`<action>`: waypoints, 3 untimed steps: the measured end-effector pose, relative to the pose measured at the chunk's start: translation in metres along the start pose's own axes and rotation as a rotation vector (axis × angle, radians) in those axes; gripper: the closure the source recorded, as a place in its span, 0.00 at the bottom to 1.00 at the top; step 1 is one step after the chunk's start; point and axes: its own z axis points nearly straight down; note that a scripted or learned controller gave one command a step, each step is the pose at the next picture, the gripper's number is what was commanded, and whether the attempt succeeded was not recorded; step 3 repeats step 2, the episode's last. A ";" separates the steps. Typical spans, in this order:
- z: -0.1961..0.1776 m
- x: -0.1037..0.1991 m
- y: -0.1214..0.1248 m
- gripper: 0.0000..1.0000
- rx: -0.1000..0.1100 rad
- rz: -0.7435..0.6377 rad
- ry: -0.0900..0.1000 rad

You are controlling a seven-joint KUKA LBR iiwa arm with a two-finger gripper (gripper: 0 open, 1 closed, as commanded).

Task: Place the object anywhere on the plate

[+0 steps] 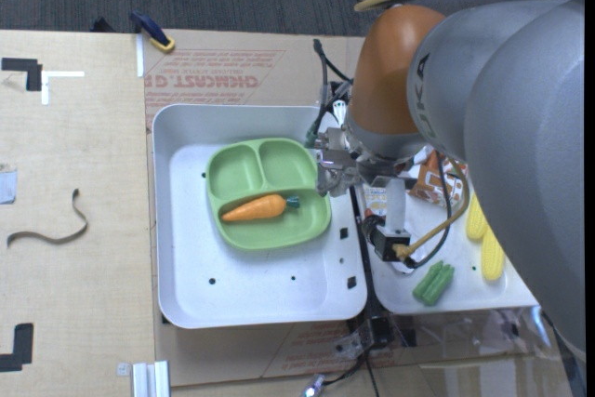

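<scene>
Colours I read across the two bins

My arm [521, 107] is plain grey with a glossy orange band [395, 70]. The plate [270, 165] is light green, and the carrot [253, 208] on it is orange with a small dark green tip at 3 o'clock. Both bins [186, 284] are white. In the right one I see a green vegetable [432, 283], yellow corn [485, 242] and an orange-and-white packet [429, 181]. The bench [74, 293] is pale wood, and the brown cardboard [218, 74] carries red print.
</scene>
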 end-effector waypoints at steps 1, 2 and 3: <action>-0.032 0.030 -0.031 1.00 -0.002 0.116 -0.001; -0.032 0.030 -0.031 0.00 -0.002 0.116 -0.001; -0.032 0.030 -0.031 0.00 -0.002 0.116 -0.001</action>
